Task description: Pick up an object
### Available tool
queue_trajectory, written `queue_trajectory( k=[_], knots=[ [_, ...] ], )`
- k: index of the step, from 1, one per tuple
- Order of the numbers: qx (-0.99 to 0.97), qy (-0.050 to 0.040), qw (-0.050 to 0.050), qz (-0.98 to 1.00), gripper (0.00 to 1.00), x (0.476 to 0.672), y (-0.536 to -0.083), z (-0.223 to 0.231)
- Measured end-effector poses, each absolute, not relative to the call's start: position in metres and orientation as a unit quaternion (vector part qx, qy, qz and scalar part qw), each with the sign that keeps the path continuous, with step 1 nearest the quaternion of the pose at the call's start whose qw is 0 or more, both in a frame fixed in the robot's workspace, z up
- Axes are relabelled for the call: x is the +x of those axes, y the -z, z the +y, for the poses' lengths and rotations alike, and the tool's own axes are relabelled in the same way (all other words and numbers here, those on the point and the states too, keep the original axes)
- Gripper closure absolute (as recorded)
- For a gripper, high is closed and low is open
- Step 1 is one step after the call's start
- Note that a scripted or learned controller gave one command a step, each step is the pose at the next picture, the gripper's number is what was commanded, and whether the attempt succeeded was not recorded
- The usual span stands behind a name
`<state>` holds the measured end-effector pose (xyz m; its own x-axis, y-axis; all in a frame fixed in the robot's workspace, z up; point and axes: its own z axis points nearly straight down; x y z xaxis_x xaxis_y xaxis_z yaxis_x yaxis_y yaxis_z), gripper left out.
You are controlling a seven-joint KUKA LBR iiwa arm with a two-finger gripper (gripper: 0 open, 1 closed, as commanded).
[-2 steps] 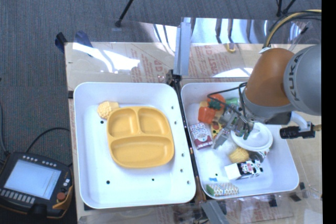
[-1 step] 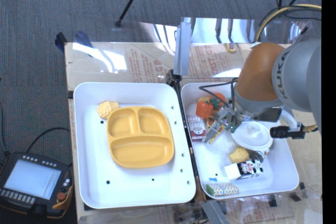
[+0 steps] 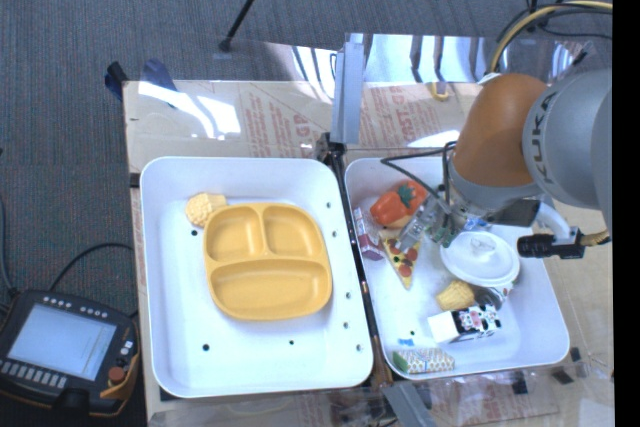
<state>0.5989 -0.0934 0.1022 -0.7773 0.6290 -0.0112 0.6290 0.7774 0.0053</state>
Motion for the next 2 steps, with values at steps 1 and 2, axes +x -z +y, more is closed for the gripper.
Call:
queue_trajectory(
  k=[1, 2],
  knots=[
    [0.44, -0.0005, 0.0, 0.898, 1.0, 0.569, -0.188, -0.006],
    [0.546, 0.001, -0.001, 0.838, 1.0, 0.529, -0.248, 0.035]
  ],
)
